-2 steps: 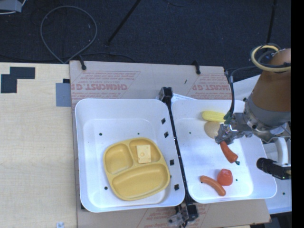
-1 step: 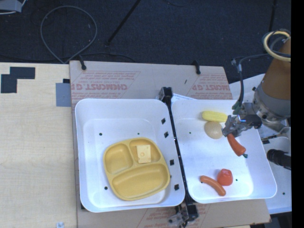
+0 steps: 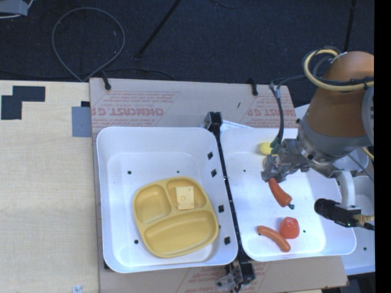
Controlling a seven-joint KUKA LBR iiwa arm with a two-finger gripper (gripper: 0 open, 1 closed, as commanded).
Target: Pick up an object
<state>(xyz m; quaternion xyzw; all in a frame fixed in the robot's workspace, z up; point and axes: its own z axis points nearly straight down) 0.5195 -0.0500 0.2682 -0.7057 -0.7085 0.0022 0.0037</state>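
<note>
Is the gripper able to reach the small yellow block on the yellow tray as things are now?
Probably yes. The yellow block lies uncovered in a compartment of the yellow tray in the left bin, nothing above it. The gripper is over the right bin, so it must cross the divider.

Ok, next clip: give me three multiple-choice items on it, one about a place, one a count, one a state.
1. Where does the yellow sectioned plastic tray lie?
A. left white bin
B. right white bin
C. wooden bench

2. How many red or orange toy foods lie in the right white bin?
A. one
B. three
C. five

3. What sits in the tray's small upper compartment?
A. a red tomato
B. a yellow cheese-like square
C. a sausage

Answers: 1 A, the tray rests on the left white bin floor. 2 B, red chilli pepper, orange sausage, red tomato. 3 B, yellow cheese-like square sits there.
</note>
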